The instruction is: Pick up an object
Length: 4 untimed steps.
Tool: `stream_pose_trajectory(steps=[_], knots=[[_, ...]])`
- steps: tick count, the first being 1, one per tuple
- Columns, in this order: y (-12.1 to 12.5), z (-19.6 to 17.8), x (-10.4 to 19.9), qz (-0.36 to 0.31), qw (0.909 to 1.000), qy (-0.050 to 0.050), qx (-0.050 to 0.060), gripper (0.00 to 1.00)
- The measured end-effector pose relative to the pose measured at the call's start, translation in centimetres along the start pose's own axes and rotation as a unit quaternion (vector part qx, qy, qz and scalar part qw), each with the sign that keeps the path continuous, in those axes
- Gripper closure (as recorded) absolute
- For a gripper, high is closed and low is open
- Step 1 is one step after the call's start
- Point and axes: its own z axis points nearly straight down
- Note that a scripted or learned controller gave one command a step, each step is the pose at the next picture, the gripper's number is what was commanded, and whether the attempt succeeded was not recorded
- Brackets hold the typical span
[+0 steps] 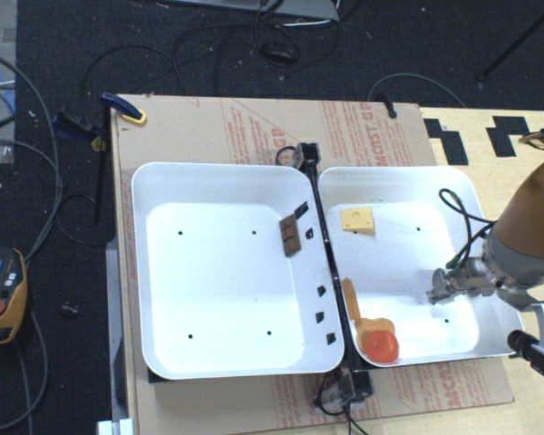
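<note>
there were two shallow white bins on the bench, a left bin point(163, 243) and a right bin point(417, 184), side by side. the left bin held one brown chocolate bar point(291, 236). the right bin held three things: one yellow cheese wedge point(358, 220), one red tomato point(379, 344) and one tan wooden piece point(352, 303) beside it.
</note>
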Motion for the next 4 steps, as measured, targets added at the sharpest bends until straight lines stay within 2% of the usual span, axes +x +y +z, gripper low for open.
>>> stream_pose_trajectory(steps=[2,3,4], knots=[[0.4,-9.1,0.3,0.0,1.0,-0.001,-0.002,1.0],[1.1,-8.8,4.9,-0.002,1.0,0.0,0.0,1.0],[3.1,-9.6,9.1,-0.002,1.0,0.0,0.0,1.0]])
